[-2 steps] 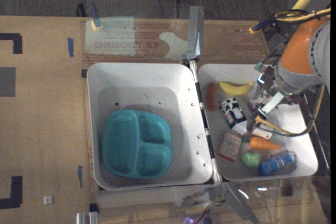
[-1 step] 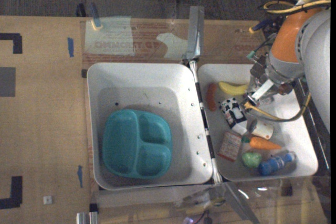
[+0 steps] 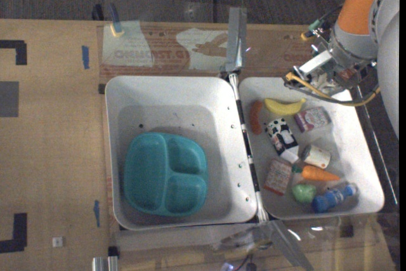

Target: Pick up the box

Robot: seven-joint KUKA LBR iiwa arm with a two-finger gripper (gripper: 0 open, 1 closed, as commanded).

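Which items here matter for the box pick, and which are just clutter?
Job-relevant:
- small pink-and-white carton box, right bin, near the banana
- small reddish-brown flat box, right bin, lower middle
- gripper, above the right bin's far edge

Clutter:
- yellow banana
- black-and-white cow-print carton
- orange carrot
- green round fruit
- blue bottle
- teal divided plate, left bin

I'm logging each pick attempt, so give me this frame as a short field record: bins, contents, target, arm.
left bin: holds a teal divided tray
right bin: banana, sausage, cow-print carton, pink box, cup, brown packet, carrot, green fruit, blue bottle
target: pink box, lying by the banana's right end, not held
arm: above the right bin's far right corner
gripper: above the bin's far edge, finger state unclear
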